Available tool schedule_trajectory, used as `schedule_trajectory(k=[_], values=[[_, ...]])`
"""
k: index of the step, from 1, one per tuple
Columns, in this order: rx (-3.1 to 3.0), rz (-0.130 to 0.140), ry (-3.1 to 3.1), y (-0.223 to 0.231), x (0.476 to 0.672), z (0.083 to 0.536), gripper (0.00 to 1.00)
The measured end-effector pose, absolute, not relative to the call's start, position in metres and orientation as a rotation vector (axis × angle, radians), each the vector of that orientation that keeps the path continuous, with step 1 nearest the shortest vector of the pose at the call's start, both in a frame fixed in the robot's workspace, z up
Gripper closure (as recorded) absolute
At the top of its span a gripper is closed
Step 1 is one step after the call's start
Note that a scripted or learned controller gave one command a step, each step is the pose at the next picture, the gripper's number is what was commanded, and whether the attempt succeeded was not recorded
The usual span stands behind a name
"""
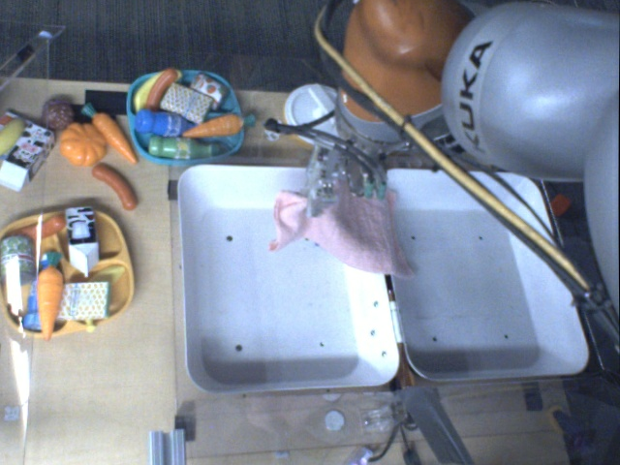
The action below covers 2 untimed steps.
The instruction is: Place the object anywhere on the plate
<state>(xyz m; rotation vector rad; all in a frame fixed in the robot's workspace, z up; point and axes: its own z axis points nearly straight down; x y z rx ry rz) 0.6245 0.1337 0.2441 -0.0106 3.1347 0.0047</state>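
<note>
The gripper (344, 184) was pinched tight on the pink cloth (341, 229), which hung above the wall between the two bins, so it was mid-carry and next needed a plate under it.

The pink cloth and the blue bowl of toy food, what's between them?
Bare white bin floor and rim, then bench, lie between the pink cloth and blue bowl in the camera view.

Soft pink cloth (344, 231), matt and slightly rough; smooth white plastic bins (242, 356); glossy grey and orange arm (523, 85); pale wood bench (97, 376).
</note>
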Motion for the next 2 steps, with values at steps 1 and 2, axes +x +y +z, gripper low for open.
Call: schedule_trajectory(k=[1, 2], values=[[-0.009, 0.005, 3.136, 0.1825, 0.6156, 0.2301, 1.00], [-0.009, 0.006, 3.135, 0.1825, 0.6158, 0.2306, 0.00]])
